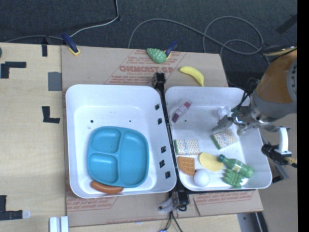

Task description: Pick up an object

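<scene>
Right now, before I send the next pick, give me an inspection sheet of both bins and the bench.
Surface: cardboard sheet under two white bins.
Job's things: right bin holds a patterned pack, green bottle, white egg, waffle; left bin holds a blue tray, sausage.
Clutter: banana and green toy outside the bins.
Tool: low over the patterned pack.
Cables: white loops behind the bench.
Surroundings: dark carpet.

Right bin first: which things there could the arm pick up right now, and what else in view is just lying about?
Within the job, in the right bin:
gripper above a patterned packet
second packet
green bottle
white egg
waffle
yellow piece
small dark wrapper

Lying about:
blue divided plate
sausage
banana
green toy
</scene>
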